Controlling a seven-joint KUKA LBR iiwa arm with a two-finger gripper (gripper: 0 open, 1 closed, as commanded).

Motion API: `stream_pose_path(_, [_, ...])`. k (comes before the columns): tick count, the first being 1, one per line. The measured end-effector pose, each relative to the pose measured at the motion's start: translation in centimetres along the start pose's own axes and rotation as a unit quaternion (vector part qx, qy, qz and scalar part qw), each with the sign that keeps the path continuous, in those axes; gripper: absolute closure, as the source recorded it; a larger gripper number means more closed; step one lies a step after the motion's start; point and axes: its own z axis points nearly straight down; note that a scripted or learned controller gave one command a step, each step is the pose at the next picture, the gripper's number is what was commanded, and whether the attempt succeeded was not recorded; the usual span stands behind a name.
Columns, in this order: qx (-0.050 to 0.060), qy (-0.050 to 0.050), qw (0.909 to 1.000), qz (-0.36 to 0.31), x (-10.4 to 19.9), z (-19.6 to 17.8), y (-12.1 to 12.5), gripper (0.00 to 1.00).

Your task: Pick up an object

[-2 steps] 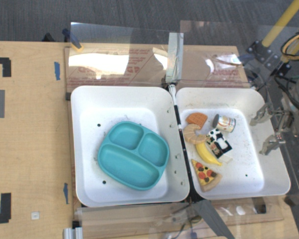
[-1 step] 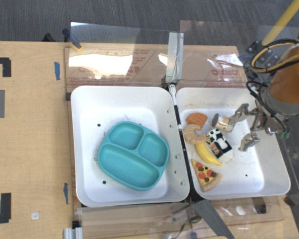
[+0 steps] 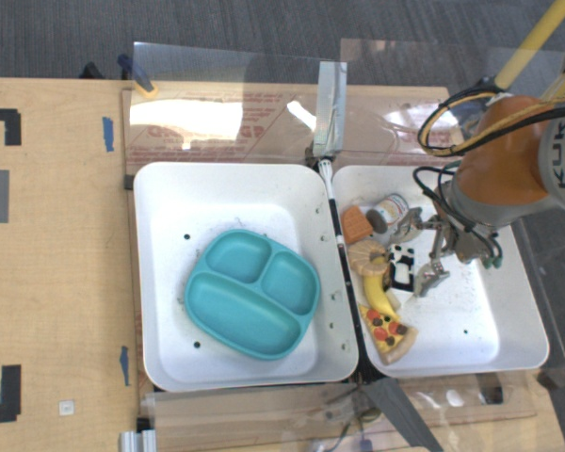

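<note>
Grey arm [image 3: 508, 172] w/ orange band, black-yellow cables, metal hand [image 3: 431, 252].

- Arm [image 3: 527, 153]: part of a white letter, seemingly a "K", shows at the view's right edge beside the orange band.
- Clear sheet [image 3: 207, 125] behind the bins: faint reddish print, too blurred to read.

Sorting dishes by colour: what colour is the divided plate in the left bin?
Teal, seen in the camera view: the divided plastic plate.

Divided plate [image 3: 253, 293] in the left bin [image 3: 160, 196]; banana [image 3: 378, 293] and pizza slice [image 3: 390, 334] in the right bin [image 3: 490, 332]
</note>
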Motion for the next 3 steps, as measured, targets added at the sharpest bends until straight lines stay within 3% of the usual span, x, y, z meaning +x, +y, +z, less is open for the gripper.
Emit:
stream_pose_path(1, [0.003,-0.007,1.0000,0.000,-0.4,-1.5,-0.1,1.00])
stream_pose_path(2, [0.004,-0.002,0.9963,0.086,8.0,-13.3,-7.9,1.00])
stream_pose_path(3, [0.001,0.001,0.9925,-0.122,9.7,-14.8,-7.8,1.00])
